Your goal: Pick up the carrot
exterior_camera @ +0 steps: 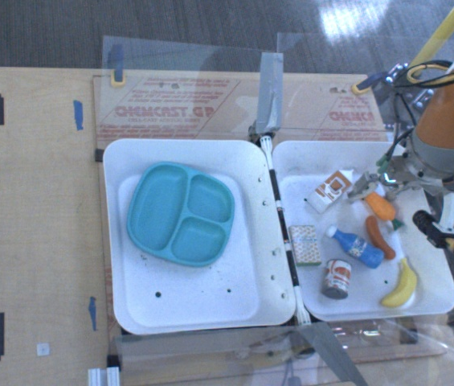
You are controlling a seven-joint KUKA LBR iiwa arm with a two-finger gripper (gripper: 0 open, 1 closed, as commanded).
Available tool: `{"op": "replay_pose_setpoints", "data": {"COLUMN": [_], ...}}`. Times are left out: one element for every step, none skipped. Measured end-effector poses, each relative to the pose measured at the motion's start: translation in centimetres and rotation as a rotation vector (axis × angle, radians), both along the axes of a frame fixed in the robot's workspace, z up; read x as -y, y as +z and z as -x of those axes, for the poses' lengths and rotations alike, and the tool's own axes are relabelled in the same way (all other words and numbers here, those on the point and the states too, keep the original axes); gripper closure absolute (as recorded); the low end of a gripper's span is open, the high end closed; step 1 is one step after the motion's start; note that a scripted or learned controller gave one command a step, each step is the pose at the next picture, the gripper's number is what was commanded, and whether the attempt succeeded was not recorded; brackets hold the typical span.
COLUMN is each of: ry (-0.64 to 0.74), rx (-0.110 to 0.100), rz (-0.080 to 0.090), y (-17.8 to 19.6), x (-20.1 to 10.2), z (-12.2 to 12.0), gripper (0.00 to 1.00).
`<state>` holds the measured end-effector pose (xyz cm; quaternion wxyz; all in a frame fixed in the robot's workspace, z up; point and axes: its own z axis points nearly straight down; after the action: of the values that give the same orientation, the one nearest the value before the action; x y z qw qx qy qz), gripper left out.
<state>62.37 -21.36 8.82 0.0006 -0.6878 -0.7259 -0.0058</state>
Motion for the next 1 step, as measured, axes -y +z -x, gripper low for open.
{"op": "replay_pose_setpoints", "data": {"ry": [0.001], "rx": [0.002], "rz": [0.008], "y": [1.02], "x": [0.23], "z": [-0.01], "gripper": [1.0]}}
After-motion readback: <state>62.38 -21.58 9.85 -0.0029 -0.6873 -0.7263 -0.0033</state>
